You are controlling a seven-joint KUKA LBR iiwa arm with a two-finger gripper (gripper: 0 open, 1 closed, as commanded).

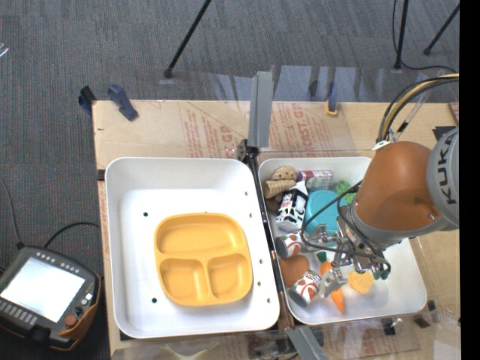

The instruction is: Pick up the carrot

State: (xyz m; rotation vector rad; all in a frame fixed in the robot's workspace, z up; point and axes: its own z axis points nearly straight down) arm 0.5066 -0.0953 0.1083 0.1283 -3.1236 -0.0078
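The carrot (pixel 338 299), a small orange piece, lies near the front of the right-hand white bin (pixel 409 295), just below the robot's hand (pixel 335 270) and beside a pale yellow wedge-shaped toy (pixel 361 282). Whether the hand touches the carrot cannot be told from this angle, and its fingers are too tangled in metal parts and cables to judge as spread or closed.

The grey arm (pixel 442 182), with its broad orange band (pixel 395 186) above the wrist, reaches in from the right and hangs over the middle of the right bin, hiding part of its contents. Around the hand sits a crowd of small items: a red-and-white can (pixel 307 287) lying on its side at the front left, a brown rounded piece (pixel 294 270) just behind it, a second small can (pixel 289 244) against the bin's left wall, a black-and-white cow-patterned toy (pixel 292 207), a teal cup-like object (pixel 322 205), a tan cookie-shaped piece (pixel 283 175) and a small pink-labelled package (pixel 318 178) towards the back.

The left white bin (pixel 127 201) holds a yellow divided tray (pixel 203 259) with three compartments, lying flat at its centre. Both bins rest side by side on a cardboard-covered surface (pixel 172 130). A handheld control pendant (pixel 46 295) with a lit screen lies on the dark carpet at lower left, and tripod legs (pixel 191 30) stand behind the surface.
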